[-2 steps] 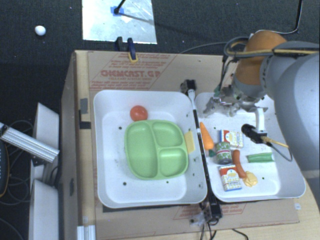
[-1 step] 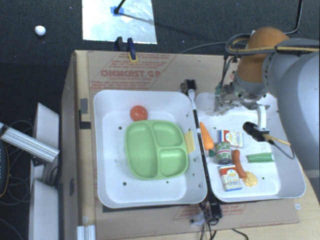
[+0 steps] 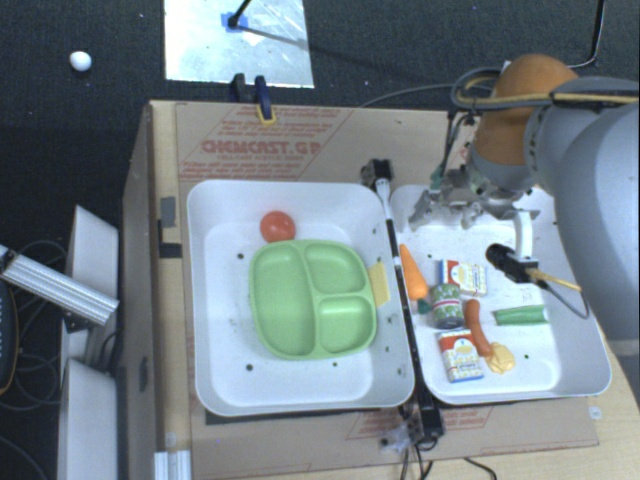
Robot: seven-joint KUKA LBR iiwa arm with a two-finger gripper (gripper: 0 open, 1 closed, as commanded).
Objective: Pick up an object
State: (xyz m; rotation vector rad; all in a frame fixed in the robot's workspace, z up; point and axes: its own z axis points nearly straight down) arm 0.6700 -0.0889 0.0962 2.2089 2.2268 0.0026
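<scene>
The carrot [image 3: 411, 273] lies below and a little left of the gripper [image 3: 458, 206], and the small carton [image 3: 463, 276] lies straight below it. Both are apart from it in the right bin [image 3: 590, 368]. Whether the gripper is wide or narrow, I cannot tell.

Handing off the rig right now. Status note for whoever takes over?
Claw: at the far end of the right bin, nothing visibly held.
Right bin: carrot, can, two small cartons and other bits, all lying nearer the camera than the claw.
Left bin: green plate, red ball.
Done: no pick yet.
Left: choose an item, probably the carrot, then grasp and lift.
</scene>
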